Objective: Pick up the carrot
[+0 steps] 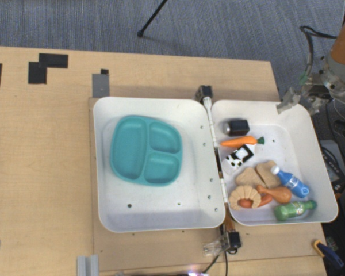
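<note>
Carrot (240, 142) lies in the right bin (310, 132), just below a black block (237, 126). The gripper (325, 88) sits past the bin's far corner. I cannot tell how it is set.

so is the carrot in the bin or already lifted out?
In: the carrot lies flat on the right bin's floor, beside a black block.

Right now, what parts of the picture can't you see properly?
- The claw: small and blurry at the right bin's far corner in the camera view, so its fingers can't be read.
- The arm: cut off by the right edge.
- The black-and-white block: its pattern is too small to make out.
- The bread slices: partly covered by the blue bottle and drumstick.
- The carrot is clear.
</note>
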`<state>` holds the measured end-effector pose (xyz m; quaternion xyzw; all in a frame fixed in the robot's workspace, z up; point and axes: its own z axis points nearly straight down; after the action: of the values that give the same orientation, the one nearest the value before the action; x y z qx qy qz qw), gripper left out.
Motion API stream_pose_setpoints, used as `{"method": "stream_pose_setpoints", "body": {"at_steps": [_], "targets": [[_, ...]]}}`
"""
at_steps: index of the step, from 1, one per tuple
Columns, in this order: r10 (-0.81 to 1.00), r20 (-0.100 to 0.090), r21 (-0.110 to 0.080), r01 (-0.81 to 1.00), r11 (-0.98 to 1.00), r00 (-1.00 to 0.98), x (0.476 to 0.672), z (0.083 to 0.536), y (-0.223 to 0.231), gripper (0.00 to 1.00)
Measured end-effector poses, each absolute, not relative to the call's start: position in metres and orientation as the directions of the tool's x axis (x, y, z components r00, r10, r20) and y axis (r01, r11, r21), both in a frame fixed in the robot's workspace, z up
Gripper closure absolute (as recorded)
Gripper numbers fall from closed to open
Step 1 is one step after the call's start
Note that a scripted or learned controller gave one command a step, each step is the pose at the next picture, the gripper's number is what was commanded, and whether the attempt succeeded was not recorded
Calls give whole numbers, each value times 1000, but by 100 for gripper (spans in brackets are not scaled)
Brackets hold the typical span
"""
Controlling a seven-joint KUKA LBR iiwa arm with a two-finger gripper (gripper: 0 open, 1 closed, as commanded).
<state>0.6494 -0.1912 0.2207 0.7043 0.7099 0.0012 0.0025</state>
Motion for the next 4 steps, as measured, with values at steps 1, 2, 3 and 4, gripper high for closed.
{"method": "stream_pose_setpoints", "body": {"at_steps": [1, 2, 3, 4], "targets": [[998, 1, 9, 998, -65, 65, 600, 125, -139, 0], [998, -6, 35, 998, 58, -57, 602, 105, -88, 0], [998, -10, 49, 997, 55, -55, 607, 121, -90, 100], [998, -8, 44, 997, 56, -55, 605, 119, -88, 0]]}}
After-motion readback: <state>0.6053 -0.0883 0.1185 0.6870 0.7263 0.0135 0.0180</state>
